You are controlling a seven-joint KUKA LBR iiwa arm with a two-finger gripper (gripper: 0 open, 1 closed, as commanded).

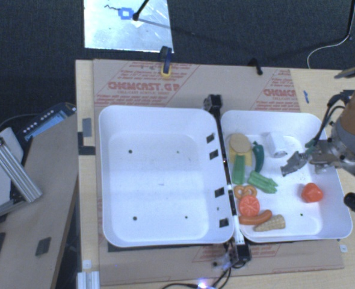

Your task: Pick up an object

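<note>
Grey metal claw (293,163) hovers over the right white plastic bin (331,226), fingers parted and empty; small red plastic tomato (311,192) nearby; nothing lifted yet.

We see two bins side by side on the counter (87,101). The left bin (159,179) lies beside the right bin (331,221), which holds toy foods (250,188) clustered along its left wall, one piece (311,192) apart to the right. The tool (293,164) hangs between them.

Foil sheet (128,17), yellow clamp (165,62)
</note>
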